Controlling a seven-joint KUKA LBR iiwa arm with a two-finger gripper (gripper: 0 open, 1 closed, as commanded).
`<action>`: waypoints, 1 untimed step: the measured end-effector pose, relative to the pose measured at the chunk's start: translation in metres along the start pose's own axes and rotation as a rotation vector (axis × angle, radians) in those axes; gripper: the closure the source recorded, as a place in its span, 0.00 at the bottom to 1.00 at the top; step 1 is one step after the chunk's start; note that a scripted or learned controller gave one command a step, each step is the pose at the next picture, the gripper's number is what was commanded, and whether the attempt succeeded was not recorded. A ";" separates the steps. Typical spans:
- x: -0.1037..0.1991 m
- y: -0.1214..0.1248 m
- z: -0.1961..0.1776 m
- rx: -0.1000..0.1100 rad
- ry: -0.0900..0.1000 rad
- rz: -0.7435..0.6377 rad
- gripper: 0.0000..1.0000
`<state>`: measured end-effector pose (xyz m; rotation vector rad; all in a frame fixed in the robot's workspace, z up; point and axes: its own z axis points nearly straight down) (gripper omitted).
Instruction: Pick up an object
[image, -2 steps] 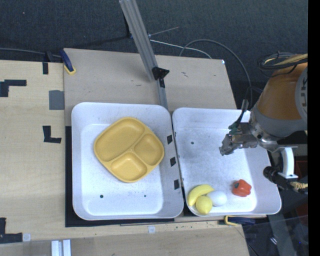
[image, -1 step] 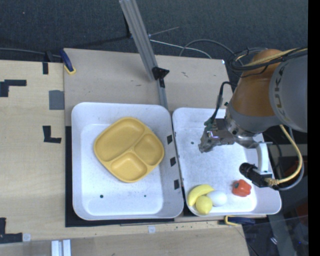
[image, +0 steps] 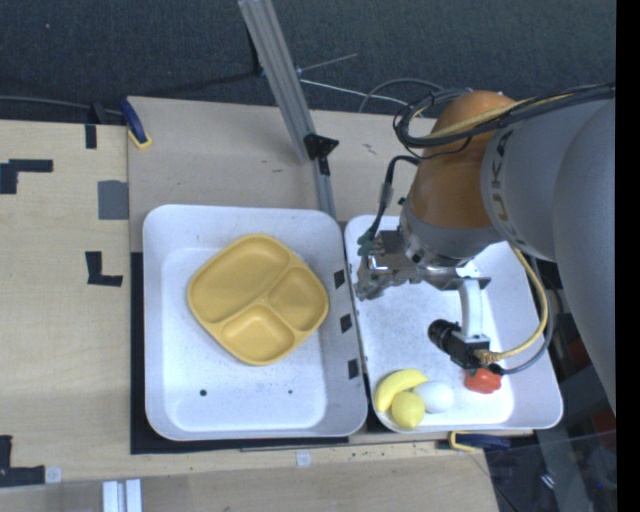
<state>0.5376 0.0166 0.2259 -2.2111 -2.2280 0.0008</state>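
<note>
While "KUKA" lettering is partly legible on the arm (image: 520, 180), two white bins sit side by side: the left bin (image: 165, 330) holds one yellow divided plate (image: 258, 298); the right bin (image: 535, 400) holds a banana (image: 397, 383), lemon (image: 407, 409), white ball (image: 437, 397) and red piece (image: 483, 380), beneath the gripper (image: 368, 280).

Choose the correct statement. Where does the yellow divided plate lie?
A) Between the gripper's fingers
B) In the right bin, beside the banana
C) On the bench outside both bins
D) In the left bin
D: the yellow divided plate lies flat on the floor of the left bin, apart from the arm.
</note>
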 end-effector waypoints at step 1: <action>0.059 0.018 -0.007 -0.002 0.000 -0.001 1.00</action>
